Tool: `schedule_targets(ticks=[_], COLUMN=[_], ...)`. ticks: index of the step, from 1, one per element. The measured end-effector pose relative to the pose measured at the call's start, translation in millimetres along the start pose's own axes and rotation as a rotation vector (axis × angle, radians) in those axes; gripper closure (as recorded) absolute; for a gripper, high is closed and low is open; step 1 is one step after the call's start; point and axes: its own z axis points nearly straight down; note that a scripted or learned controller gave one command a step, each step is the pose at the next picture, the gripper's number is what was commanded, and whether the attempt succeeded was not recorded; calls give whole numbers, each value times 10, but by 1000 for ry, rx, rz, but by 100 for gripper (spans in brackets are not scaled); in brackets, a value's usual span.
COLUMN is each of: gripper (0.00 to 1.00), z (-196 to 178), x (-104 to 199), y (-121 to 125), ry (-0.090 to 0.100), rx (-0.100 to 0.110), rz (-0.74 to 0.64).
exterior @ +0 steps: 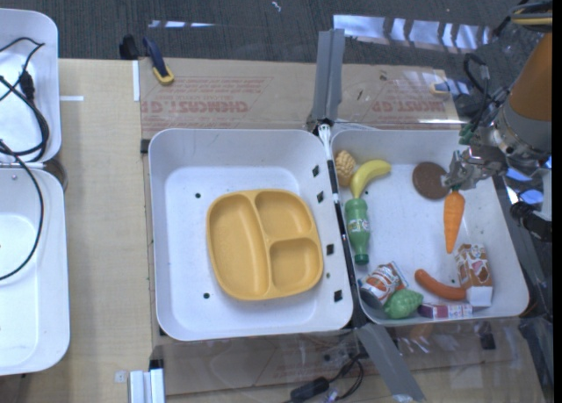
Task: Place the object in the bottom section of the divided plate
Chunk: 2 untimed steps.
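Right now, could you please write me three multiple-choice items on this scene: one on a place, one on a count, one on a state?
1. Where does the yellow plate lie?
A. In the left bin
B. In the right bin
C. On the bare bench

2. How many sections does the plate have?
A. Two
B. Three
C. Five

3. How does the carrot stand to the gripper?
A. It lies in the far left corner of the left bin
B. It rests on the plate
C. It hangs just below the gripper, leafy end up

Key:
1. A, since the plate sits in the middle of the left bin.
2. B, since ridges split it into one long section and two smaller ones.
3. C, since the carrot's top meets the gripper over the right bin, near the brown disc.
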Motion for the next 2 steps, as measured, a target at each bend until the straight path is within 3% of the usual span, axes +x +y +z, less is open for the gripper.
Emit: schedule_targets(ticks=[1, 2], gripper=[100, 100], z=[111, 105], x=[906, 1453], y=[-26, -222], ry=[1, 0], rx=[1, 0], rz=[-185, -441])
